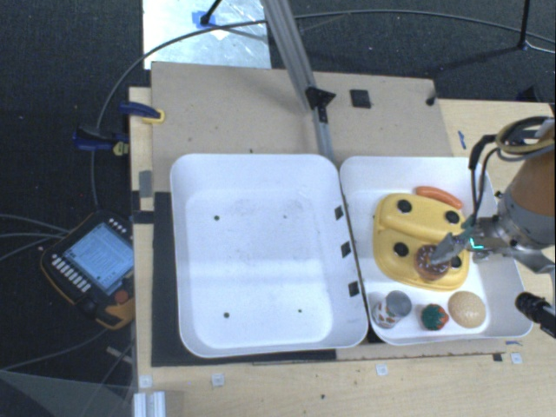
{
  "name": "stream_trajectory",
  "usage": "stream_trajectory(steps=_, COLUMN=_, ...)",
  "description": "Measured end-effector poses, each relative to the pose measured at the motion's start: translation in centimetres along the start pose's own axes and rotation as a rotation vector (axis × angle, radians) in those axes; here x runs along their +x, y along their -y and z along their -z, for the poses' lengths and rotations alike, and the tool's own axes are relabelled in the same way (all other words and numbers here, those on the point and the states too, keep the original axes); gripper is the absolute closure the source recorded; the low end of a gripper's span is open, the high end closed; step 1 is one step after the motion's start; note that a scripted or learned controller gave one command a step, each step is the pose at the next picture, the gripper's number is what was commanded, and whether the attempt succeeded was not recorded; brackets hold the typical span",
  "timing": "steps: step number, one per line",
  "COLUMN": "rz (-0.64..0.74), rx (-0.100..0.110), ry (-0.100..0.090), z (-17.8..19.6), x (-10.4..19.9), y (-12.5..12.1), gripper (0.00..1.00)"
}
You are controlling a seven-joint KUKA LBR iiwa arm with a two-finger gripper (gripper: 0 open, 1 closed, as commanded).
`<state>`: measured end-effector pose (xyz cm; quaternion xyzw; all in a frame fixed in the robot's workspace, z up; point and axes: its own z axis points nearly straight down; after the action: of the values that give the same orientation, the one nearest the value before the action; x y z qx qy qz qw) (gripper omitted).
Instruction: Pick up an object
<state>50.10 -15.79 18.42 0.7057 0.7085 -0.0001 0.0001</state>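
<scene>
The right bin (365, 181) holds a large yellow toy (408, 233) with dark spots, an orange carrot-like piece (439, 196) behind it, a small grey-topped jar (393, 307), a green and red ball (434, 317) and a tan egg-shaped object (466, 307). My gripper (439, 254) reaches in from the right and sits low over the yellow toy's near right part, at a small brownish round thing (427, 261). The fingertips blend with that thing, so their spacing is unclear.
The left bin (187, 189) lies beside the right one on the tan bench. A grey pole (291, 46) slants across the back. A handheld pendant (91, 263) and cables lie off the bench at left.
</scene>
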Motion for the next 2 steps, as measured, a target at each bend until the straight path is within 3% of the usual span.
stream_trajectory(steps=1, rz=0.0, rx=-0.001, ry=0.0, z=0.1, x=0.0, y=0.0, gripper=0.0)
stream_trajectory(steps=2, rz=-0.002, rx=0.002, ry=-0.001, z=-4.3, x=0.3, y=0.5, gripper=0.0)
